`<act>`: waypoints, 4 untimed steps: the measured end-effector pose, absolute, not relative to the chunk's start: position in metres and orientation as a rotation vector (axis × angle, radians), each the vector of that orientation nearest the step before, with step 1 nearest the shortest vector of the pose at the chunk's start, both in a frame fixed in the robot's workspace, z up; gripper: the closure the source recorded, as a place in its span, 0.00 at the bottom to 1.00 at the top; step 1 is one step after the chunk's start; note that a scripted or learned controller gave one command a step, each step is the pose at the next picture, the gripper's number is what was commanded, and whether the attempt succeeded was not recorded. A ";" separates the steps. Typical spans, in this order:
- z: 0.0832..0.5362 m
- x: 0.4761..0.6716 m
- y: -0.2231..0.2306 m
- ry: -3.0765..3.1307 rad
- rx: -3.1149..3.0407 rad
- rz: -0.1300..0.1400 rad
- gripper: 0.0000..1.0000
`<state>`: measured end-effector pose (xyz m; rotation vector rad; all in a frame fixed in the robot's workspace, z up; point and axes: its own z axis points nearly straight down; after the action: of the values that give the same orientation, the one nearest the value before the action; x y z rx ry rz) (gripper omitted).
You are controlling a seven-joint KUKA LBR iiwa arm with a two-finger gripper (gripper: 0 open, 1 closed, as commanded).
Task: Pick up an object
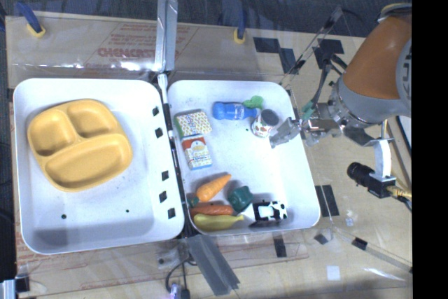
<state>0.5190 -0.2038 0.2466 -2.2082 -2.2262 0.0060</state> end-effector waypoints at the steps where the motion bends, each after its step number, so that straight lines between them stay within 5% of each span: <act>1: 0.090 0.587 -0.187 -2.256 -2.182 0.005 0.00; 2: 0.135 0.589 -0.204 -2.462 -1.948 0.003 0.00; 3: 0.090 0.620 -0.208 -2.519 -1.861 0.009 0.00; 4: 0.087 0.629 -0.174 -2.465 -1.906 0.031 0.00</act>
<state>0.6293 -0.1744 0.0868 -1.9058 -2.4653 0.0310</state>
